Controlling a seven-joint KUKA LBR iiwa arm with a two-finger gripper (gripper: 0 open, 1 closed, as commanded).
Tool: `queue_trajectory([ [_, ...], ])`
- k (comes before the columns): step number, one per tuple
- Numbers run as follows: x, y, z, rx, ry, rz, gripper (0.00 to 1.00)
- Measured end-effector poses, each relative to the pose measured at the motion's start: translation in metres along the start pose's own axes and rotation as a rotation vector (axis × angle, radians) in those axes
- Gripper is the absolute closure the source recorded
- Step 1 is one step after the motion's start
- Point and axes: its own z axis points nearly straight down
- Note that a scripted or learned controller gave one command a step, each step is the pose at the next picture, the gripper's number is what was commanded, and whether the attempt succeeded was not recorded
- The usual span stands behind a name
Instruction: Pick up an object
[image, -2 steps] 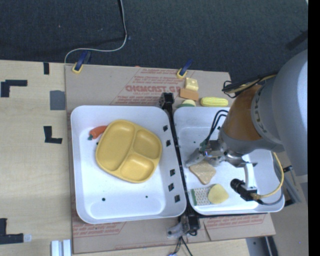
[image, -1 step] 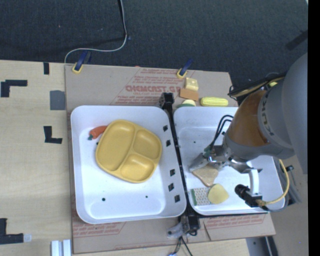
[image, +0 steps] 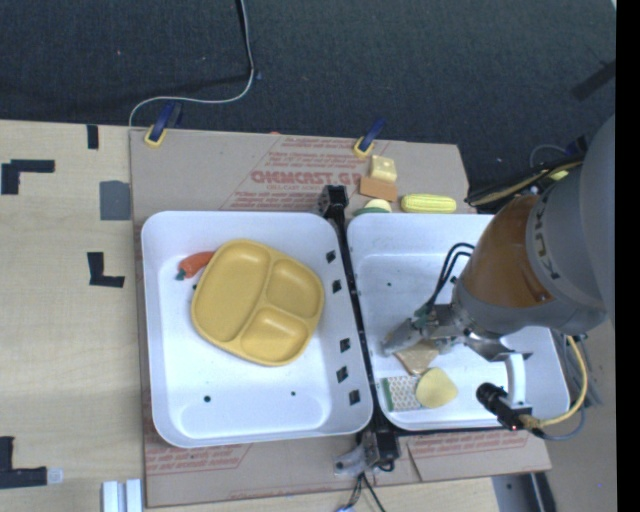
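Yellow plastic dominates the left white bin: a yellow sectioned plate with three compartments lies near that bin's far edge, with a small orange carrot-shaped toy just beside it toward the far-left corner. We note the grey arm with its orange band reaching low into the right white bin. The gripper sits near the middle of that bin, just above a tan wedge-shaped piece. We cannot tell whether it is parted or closed, nor whether it touches the wedge. Toward the bin's near edge lie a pale yellow rounded piece and, just beside it, a small green-speckled flat item. On the cardboard sheet past the bins' far edges we see a tan block and a yellow corn-cob toy.

Our reading: the approach looks done, with the gripper down among the candidates. Nothing appears raised off the bin floor, so securing one item and lifting it remain.
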Motion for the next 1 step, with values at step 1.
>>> queue_trajectory([
  [1,-0.0004,0.0001,-0.0097,0.001,-0.001,0.001,1.0],
])
